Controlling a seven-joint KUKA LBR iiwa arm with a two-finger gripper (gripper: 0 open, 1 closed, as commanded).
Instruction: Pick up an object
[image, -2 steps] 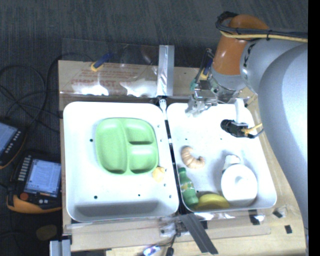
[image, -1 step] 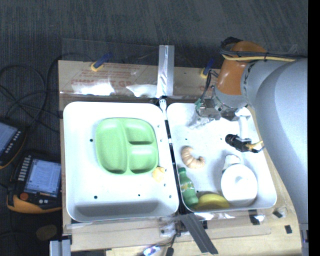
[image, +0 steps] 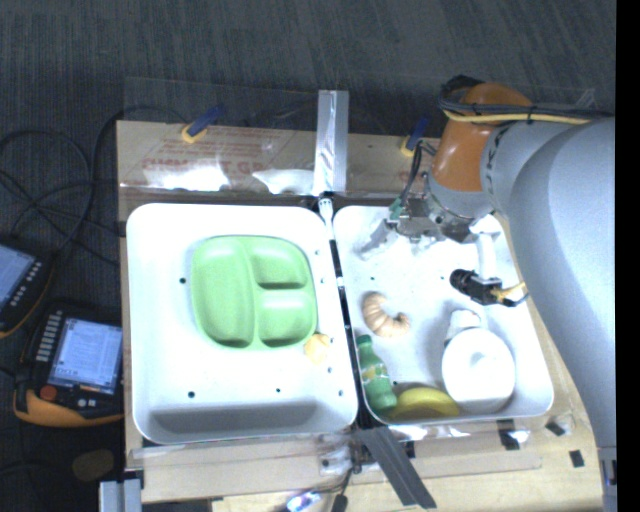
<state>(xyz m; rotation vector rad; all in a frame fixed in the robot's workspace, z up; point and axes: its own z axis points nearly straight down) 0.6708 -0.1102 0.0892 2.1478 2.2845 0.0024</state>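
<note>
Currently, your gripper (image: 385, 238) hangs at the right bin's (image: 535, 360) 11 o'clock corner; jaw state cannot be told. Nearest object, the croissant (image: 384, 314), lies toward 6 o'clock, long axis 9-to-3.

No legible text anywhere: faint reddish print on the plastic sheet (image: 215, 158) behind the bins and the lit handheld screen (image: 86, 352) at left both too blurred to read.
</note>
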